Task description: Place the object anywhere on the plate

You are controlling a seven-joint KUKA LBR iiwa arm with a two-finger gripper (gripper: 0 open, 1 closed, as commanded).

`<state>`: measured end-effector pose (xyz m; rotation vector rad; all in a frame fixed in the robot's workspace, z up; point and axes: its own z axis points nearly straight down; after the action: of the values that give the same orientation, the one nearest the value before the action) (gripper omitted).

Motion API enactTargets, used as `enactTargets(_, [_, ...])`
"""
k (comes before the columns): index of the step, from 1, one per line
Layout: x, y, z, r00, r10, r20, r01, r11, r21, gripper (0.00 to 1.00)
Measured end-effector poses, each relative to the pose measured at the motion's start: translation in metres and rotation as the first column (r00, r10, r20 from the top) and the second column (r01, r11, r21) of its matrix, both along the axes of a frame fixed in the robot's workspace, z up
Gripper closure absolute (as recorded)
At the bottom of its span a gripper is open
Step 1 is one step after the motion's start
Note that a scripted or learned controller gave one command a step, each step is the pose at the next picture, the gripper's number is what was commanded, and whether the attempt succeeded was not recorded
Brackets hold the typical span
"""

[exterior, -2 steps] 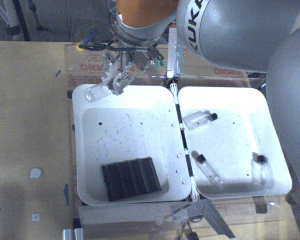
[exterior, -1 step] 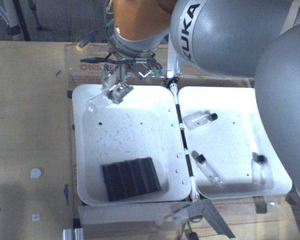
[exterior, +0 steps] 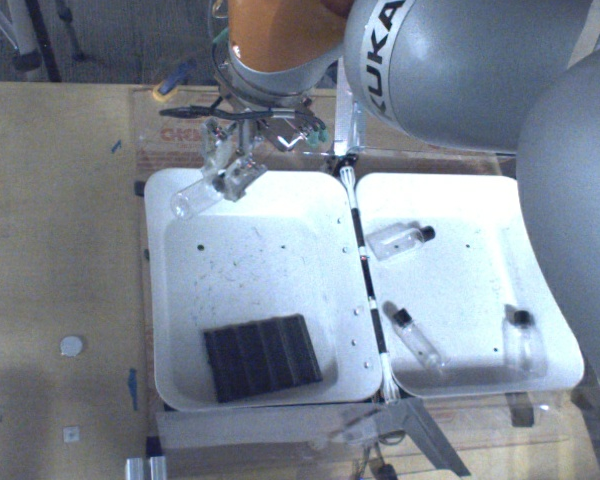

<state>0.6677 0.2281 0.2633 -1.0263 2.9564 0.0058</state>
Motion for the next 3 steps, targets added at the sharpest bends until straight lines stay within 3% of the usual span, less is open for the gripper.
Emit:
enactTargets(1, [-0.001, -0.003, -0.031, 0.996, 0.093, -0.007, -0.093, 0.996, -0.005, 1.0])
enactTargets(3, [0.002, 0.0, -0.006, 0.996, 0.09, 0.009, -0.09, 0.996, 0.003, 1.0])
